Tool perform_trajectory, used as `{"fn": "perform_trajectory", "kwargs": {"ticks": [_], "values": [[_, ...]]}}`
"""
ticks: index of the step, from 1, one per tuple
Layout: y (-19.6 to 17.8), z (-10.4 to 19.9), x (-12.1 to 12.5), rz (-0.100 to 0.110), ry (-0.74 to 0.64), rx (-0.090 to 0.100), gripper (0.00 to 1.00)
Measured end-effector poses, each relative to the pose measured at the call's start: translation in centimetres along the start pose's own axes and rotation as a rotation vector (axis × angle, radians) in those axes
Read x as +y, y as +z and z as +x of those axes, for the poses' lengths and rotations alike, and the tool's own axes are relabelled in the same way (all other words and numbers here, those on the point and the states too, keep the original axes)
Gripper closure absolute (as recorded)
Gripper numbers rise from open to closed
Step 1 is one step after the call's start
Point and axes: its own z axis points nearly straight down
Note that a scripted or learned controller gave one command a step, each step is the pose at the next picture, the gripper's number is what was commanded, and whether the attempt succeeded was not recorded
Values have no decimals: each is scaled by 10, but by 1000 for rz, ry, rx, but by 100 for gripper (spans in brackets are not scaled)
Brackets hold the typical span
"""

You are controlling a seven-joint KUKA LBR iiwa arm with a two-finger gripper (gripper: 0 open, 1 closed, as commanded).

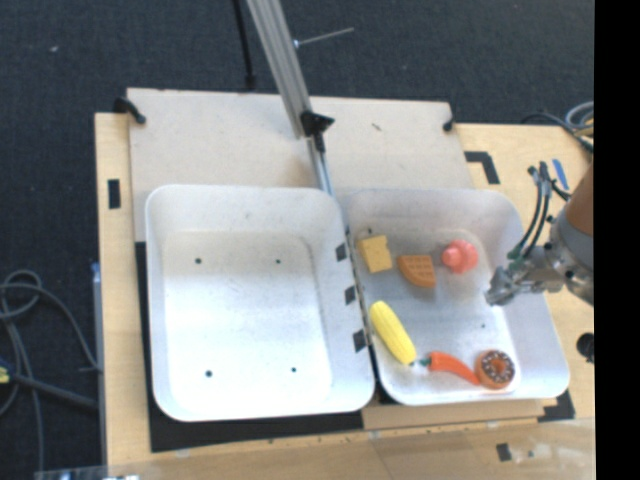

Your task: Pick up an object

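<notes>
Fingers: you cannot tell from this view whether they are open or shut; the tip is small and blurred, and nothing can be seen between them.
Gripper [500, 290]: you see it at the right side of the right bin, over the bin's floor near its right wall, with no toy under it or touching it.
Arm [572, 236]: it comes in from the right edge, grey, with cables looping above the wrist.
Nearest toy: the pink ball [460, 256] lies up and left of the gripper, near it but apart.
Waffle piece [418, 270]: you find this brown toy just left of the pink ball, in the upper middle of the same bin.
Yellow block [376, 254]: it sits near the bin's upper left, close to the dividing wall.
Corn cob [393, 332]: it lies slanted at the lower left of the bin.
Carrot [452, 367]: it lies along the bin's near edge, its green end close to the corn cob.
Donut [495, 368]: it rests just beside the carrot's right end, below the gripper.
Right bin [530, 368]: it holds all six toys.
Left bin [250, 298]: it stands touching the right bin.
Bench [120, 268]: pale wood, bearing both bins, with a metal post [283, 58] rising behind them.
</notes>
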Motion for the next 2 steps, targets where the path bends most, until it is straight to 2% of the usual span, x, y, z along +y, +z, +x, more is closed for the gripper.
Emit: {"fn": "perform_trajectory", "kwargs": {"ticks": [1,2], "values": [[-20,-2,2,3,-2,2,100],[-33,51,5,3,-8,4,100]]}}
